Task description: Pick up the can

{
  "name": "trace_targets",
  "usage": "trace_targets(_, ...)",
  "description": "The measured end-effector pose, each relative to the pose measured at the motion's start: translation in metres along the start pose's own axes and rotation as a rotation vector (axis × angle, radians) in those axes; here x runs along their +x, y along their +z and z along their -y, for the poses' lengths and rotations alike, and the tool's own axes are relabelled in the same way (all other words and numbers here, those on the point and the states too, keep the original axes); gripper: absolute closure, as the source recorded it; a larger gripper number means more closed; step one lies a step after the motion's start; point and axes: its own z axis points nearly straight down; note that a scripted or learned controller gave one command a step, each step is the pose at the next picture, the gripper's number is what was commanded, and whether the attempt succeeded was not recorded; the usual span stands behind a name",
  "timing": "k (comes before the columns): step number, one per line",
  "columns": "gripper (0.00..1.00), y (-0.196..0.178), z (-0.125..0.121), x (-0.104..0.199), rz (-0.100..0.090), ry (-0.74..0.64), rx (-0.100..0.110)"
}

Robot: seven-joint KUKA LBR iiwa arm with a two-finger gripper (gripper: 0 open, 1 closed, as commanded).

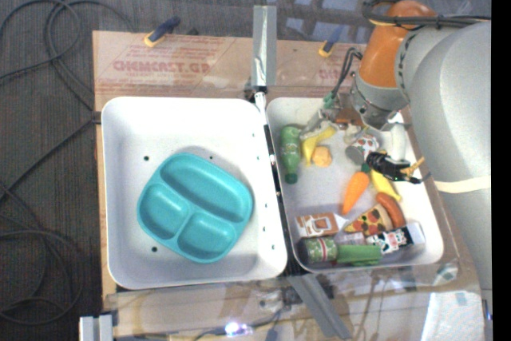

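Note:
The can (318, 249), green-labelled with a dark reddish end, lies on its side in the front left corner of the right bin (427, 208). A brown carton (317, 224) sits just behind it, and a green stick-shaped item (359, 254) lies to its right. My gripper (331, 114) hangs at the far end of the same bin, under the orange wrist band (383, 52). It is above a yellow toy (310, 141) and far from the can. Nothing shows as held.
The right bin also holds a green bottle (289, 152), an orange round piece (321, 157), a carrot (355, 189), a banana (386, 184), a hot dog (391, 209), a pizza slice (366, 221) and a black-and-white carton (399, 238). A teal divided plate (196, 206) lies in the left bin (120, 172).

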Motion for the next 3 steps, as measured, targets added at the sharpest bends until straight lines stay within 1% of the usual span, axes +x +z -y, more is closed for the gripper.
trace_targets(1,0.0,-0.084,-0.014,-0.086,0.0,-0.059,-0.002)
trace_targets(2,0.0,0.005,0.004,-0.087,-0.009,-0.104,-0.007)
trace_targets(3,1.0,-0.004,0.004,-0.088,-0.001,-0.106,-0.005)
